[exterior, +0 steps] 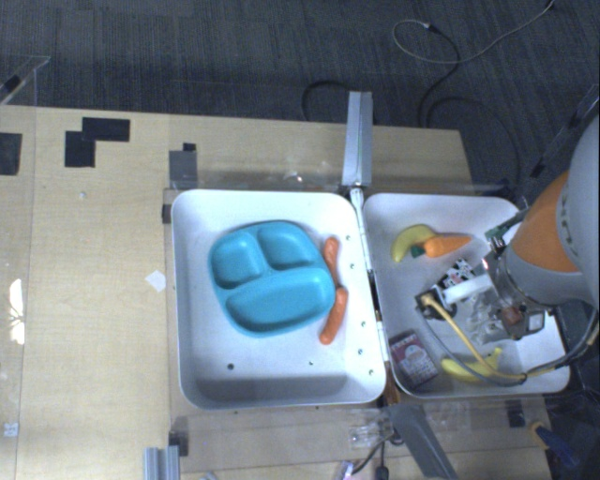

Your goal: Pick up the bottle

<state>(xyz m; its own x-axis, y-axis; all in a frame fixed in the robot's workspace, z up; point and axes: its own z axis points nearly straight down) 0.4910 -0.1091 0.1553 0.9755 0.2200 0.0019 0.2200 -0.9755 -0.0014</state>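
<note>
Arm reaches from the right, hand low over right bin.

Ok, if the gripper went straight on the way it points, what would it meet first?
Likely the clear bottle-like thing just under the gripper in the right bin, though depth is unclear from this slant.

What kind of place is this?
Probably a robotics lab: a grey and orange robot arm reaches over the right white bin, a second white bin stands beside it on the bench, and loose cables lie on the carpet.
</note>
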